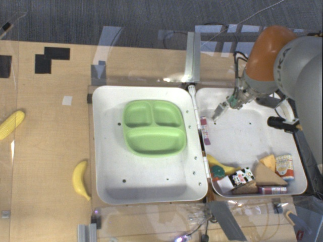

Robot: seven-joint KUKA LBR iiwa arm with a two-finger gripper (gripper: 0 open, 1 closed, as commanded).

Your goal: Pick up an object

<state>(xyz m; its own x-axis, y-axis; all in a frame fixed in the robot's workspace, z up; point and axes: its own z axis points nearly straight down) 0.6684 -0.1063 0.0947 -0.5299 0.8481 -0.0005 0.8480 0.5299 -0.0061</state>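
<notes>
The grey arm with its orange band reaches in from three o'clock, and its two-finger gripper hangs over the upper left part of the right-hand shallow white bin; whether it is wide or narrow I cannot tell, and nothing shows between its tips. Along that bin's six o'clock edge lie the loose objects: a yellow banana-shaped piece, a small teal item, a black-and-white patterned box, a brown cardboard wedge, a purple-capped tube and a small printed carton. A slim pink-labelled stick lies against the bin's nine o'clock wall. The left-hand white bin holds a green three-compartment plastic tray. On the wooden bench, toward nine o'clock, rest two yellow bananas.
</notes>
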